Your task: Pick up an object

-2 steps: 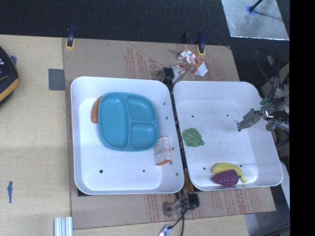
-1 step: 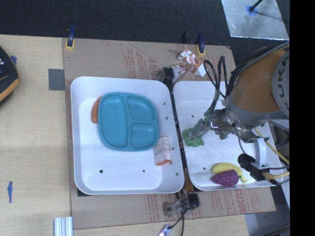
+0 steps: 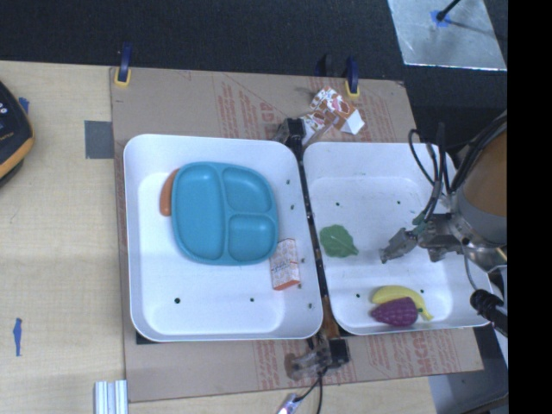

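Arm w/ orange band reaches in from the right over the right bin (image 3: 362, 166); gripper (image 3: 398, 247) hangs low near the bin's middle-right, fingers look slightly spread w/ nothing between them. Just left of the tips, apart from them, a green leafy toy (image 3: 338, 241) lies on the bin floor. Toward the near edge of the same bin, a yellow banana (image 3: 398, 295) sits touching a purple grape bunch (image 3: 395, 313), both below the gripper & not touched by it. Left bin (image 3: 147, 257) holds a blue divided plate (image 3: 224, 213) w/ an orange item (image 3: 166, 194) poking out under its left rim; a small white & red packet (image 3: 285, 264) lies by the plate's lower-right corner. Crumpled wrapper (image 3: 332, 110) sits on the cardboard beyond the bins.
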Controlling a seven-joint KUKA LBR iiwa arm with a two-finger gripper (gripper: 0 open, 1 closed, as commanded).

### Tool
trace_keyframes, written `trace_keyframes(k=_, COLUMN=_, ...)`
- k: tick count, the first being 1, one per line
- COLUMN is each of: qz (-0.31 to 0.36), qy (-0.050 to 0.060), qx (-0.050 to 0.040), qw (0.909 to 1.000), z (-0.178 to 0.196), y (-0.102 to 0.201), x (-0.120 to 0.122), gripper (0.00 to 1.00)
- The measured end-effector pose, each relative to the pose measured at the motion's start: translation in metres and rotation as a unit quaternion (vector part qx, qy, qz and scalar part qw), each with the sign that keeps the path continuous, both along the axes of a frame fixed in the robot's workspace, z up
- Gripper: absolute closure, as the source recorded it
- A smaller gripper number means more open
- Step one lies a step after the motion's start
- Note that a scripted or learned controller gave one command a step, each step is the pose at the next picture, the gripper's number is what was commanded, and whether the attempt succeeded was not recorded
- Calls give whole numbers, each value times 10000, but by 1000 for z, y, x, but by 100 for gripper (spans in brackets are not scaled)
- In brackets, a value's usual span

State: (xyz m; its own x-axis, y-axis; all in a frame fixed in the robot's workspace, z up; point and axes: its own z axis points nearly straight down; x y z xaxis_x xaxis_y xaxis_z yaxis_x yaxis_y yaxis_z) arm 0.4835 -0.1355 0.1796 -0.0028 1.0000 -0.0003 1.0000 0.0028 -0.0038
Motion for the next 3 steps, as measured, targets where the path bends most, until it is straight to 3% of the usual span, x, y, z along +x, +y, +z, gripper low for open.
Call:
trace_keyframes(k=1, qz=16, qy=4, qx=3, qw=10000, z=-89, y=20, x=-8, gripper=0)
trace_keyframes(k=2, qz=1, qy=-8, qx=-2, qw=10000, z=-69, y=-61, x=-6, gripper=0)
trace_keyframes(k=3, qz=25, qy=0, qx=-3, qw=10000, z=-59, y=-62, x=-6, gripper=100)
